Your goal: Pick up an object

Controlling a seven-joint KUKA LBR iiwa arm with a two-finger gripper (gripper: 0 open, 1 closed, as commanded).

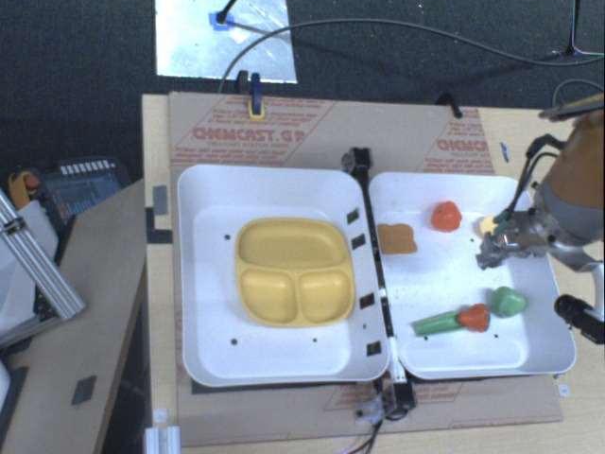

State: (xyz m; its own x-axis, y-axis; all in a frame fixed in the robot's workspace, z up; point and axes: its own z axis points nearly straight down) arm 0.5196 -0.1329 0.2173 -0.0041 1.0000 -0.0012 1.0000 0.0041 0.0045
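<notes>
Tool [493, 252] sits mid-right of frame, can't tell its state; I'd drop straight onto the green piece [509, 301] below it.

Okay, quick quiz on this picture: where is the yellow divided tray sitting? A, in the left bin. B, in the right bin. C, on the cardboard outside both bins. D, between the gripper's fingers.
A: the yellow divided tray lies flat in the left bin, while the gripper is over the right bin, near the small food-shaped toys.
</notes>
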